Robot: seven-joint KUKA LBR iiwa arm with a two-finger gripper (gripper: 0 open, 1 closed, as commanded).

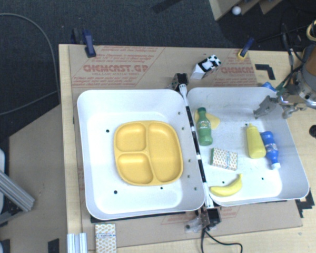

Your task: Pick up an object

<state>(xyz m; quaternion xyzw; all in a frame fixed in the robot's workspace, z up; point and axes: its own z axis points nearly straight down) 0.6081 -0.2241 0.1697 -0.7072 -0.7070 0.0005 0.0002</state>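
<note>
The right bin (237, 101) holds a green bottle (204, 126) lying along its left wall, with a pale yellow piece (214, 122) beside it. A yellow bottle (254, 141) and a blue bottle (270, 148) lie side by side further right. A patterned packet (224, 158) sits mid-bin and a banana (226, 187) lies near the front edge. My gripper (275, 108) hangs over the bin's far right corner, open, with nothing between its fingers. It is above and behind the yellow and blue bottles, apart from them.
The left bin (95, 141) carries a yellow divided plate (147, 153). A black-and-white object (207, 66) and blue clamps (88, 42) sit on the cardboard behind the bins. Another patterned packet (105, 237) lies off the bench front left.
</note>
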